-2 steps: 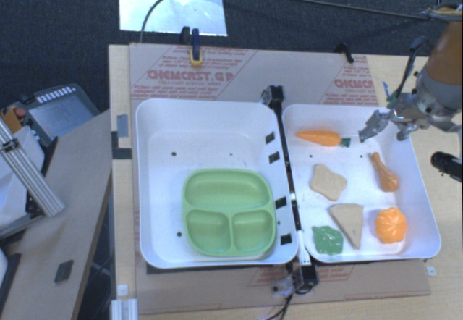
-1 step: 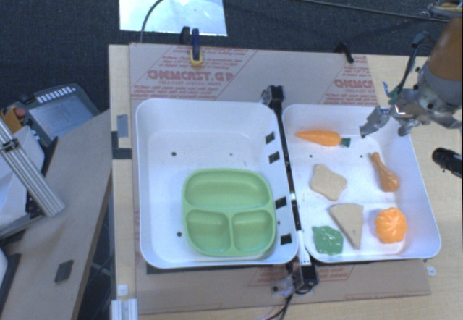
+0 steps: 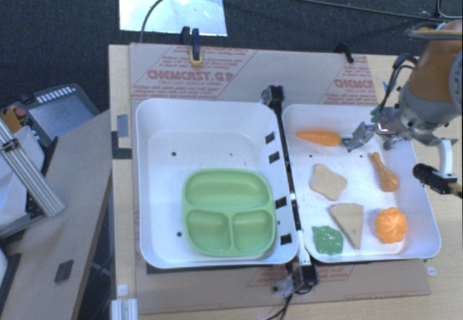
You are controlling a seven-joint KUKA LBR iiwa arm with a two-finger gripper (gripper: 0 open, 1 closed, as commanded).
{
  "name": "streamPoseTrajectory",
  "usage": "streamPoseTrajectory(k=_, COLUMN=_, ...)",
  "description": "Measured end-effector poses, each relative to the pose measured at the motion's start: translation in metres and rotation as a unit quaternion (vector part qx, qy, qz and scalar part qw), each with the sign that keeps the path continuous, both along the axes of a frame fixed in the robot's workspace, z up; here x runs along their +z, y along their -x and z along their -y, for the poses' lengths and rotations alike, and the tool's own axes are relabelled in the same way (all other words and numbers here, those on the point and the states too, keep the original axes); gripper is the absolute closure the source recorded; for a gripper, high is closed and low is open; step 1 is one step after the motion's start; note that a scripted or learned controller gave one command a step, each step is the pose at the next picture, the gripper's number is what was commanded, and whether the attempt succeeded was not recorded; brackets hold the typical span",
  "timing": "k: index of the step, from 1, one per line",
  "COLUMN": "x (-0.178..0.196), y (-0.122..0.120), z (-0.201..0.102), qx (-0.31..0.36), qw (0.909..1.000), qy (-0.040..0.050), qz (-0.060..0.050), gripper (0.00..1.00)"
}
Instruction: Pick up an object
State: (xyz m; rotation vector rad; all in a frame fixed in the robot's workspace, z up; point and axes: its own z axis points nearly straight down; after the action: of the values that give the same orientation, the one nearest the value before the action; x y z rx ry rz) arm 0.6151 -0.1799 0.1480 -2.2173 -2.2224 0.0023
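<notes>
Entry: my gripper (image 3: 359,139) hung low in the right bin (image 3: 427,242), just beside the carrot (image 3: 319,137)'s right end. Fingers: apart or together, I could not tell. Nothing seen held; pick not yet made. Grasp and lift remained.

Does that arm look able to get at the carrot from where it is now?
Probably yes. The carrot lies flat in the right bin with bare floor around it, and the gripper hangs just beside its thin end. Nothing lies between them.
</notes>
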Motion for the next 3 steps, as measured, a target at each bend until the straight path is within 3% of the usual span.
streamPoseTrajectory(k=1, x=-0.062, y=0.003, z=0.004, qx=-0.001, qw=1.0000, qy=0.0001, qz=0.000, gripper=0.00)
streamPoseTrajectory(k=2, x=-0.063, y=0.002, z=0.004, qx=0.000, qw=1.0000, qy=0.0008, qz=0.002, gripper=0.00)
streamPoseTrajectory(k=3, x=-0.051, y=0.001, z=0.004, qx=0.000, qw=1.0000, qy=0.0012, qz=0.004, gripper=1.00)
